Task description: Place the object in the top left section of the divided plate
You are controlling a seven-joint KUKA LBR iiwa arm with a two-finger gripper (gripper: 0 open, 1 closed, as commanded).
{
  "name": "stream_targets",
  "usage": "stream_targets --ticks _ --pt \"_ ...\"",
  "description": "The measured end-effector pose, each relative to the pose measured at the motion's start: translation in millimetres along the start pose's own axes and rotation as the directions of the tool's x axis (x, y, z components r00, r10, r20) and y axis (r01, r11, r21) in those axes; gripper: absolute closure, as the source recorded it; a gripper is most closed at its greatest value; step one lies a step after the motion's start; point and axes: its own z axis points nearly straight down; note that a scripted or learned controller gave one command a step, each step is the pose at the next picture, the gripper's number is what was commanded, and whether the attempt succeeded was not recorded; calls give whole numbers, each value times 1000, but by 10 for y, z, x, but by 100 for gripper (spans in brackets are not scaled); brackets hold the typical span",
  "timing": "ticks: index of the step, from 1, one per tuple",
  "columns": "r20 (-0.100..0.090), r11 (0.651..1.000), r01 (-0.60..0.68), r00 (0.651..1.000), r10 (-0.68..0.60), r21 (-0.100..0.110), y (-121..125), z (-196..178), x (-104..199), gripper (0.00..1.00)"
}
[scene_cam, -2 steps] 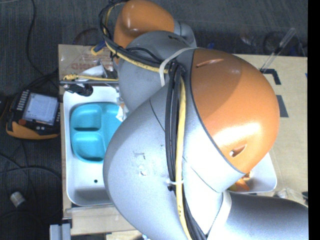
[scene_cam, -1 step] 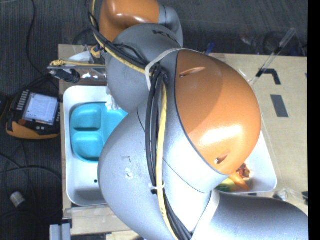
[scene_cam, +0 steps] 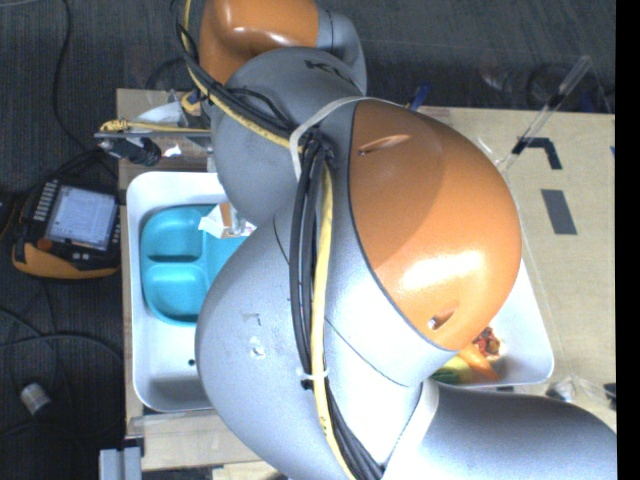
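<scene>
The blue divided plate [scene_cam: 178, 265] lies in the left white bin [scene_cam: 150, 378]; its left sections show, while its right part is hidden under the arm. The grey and orange arm [scene_cam: 380, 268] covers most of the bench. What looks like the tip of my gripper [scene_cam: 230, 218] pokes out from under the arm over the plate's upper right edge, with a small pale and orange bit there. Whether that bit is an object or part of the gripper is unclear.
The right white bin [scene_cam: 535, 353] is mostly covered by the arm; an orange-red item [scene_cam: 484, 346] and a yellow-green one [scene_cam: 455, 371] show in its lower corner. A handheld pendant [scene_cam: 70, 226] lies on the floor to the left, beyond the bench.
</scene>
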Motion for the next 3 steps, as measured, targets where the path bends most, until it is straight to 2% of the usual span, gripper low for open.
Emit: stream_targets --ticks 1,2,3 --pt "1 966 259 966 -259 -11 -27 804 -826 0" --pt "5 964 267 964 -267 -9 -66 724 -834 100" --pt "3 966 259 966 -259 -4 -79 241 -1396 100"
